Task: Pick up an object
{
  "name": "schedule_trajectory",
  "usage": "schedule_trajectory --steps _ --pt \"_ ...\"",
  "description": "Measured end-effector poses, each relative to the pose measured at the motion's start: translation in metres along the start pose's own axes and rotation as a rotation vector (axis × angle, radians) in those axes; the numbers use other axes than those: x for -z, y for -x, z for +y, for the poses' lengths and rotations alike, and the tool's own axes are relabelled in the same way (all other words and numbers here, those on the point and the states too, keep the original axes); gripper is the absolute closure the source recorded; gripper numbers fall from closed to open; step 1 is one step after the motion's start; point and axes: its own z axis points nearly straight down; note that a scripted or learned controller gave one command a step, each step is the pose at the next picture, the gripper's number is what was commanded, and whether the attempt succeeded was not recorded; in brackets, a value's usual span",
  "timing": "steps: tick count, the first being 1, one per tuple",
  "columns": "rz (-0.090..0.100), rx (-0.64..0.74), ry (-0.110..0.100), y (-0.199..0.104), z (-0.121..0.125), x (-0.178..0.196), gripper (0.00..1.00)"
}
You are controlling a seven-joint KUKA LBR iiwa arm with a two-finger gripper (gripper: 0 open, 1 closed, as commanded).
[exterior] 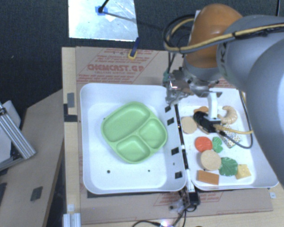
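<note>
Claw (173, 94): low over the rim between the bins, at their far end; open or closed, cannot tell.
Toy food pieces (210, 160): clustered in right bin (236, 183).
Green divided plate (134, 132): middle of left bin (92, 164).

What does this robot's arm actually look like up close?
The arm is thick, rounded and smooth grey, with a glossy orange band above the wrist. Black and yellow cables loop beside that band. At the end sits a small silvery metal gripper.
</note>
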Motion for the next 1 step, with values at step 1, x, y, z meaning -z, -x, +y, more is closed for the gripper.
schedule_trajectory --steps 1 --pt "0.000 0.000 0.001 0.0012 -0.0020 0.0120 1.00"
